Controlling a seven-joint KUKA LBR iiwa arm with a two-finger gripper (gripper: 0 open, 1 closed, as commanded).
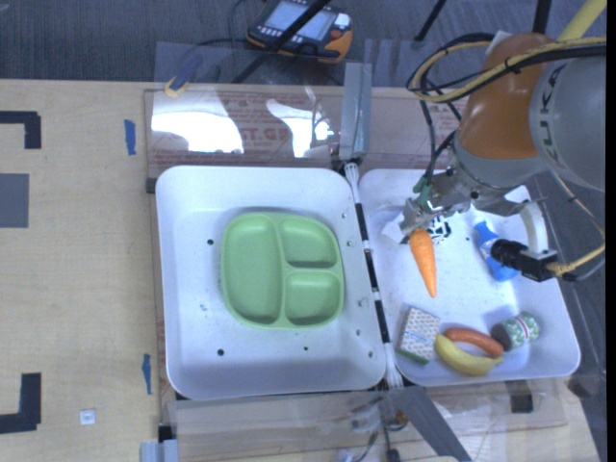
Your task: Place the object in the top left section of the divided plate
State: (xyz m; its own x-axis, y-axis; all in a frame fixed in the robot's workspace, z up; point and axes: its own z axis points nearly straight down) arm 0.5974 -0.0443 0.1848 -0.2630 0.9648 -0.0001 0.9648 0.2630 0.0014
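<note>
- Two shallow white bins sit side by side on the bench: the left bin [183, 287] holds a green divided plate [282, 269], the right bin [558, 340] holds the loose objects
- The plate has one long section along its left side and two smaller ones stacked on its right, with nothing lying in any of them
- An orange carrot [423, 262] lies in the upper left part of the right bin, its thick end up under the gripper [430, 212] and its tip pointing down toward the bin's near edge
- The gripper hangs just over the carrot's thick end — whether its jaws are spread or pinching the carrot cannot be told, since the wrist hides them
- Near the bin's lower edge lie a patterned box [419, 333], a yellow banana [464, 355] with a red sausage-like piece [468, 337] touching it, and a small round green-and-white thing [521, 329]
- A blue object [492, 250] lies right of the carrot — well apart from the plate
</note>
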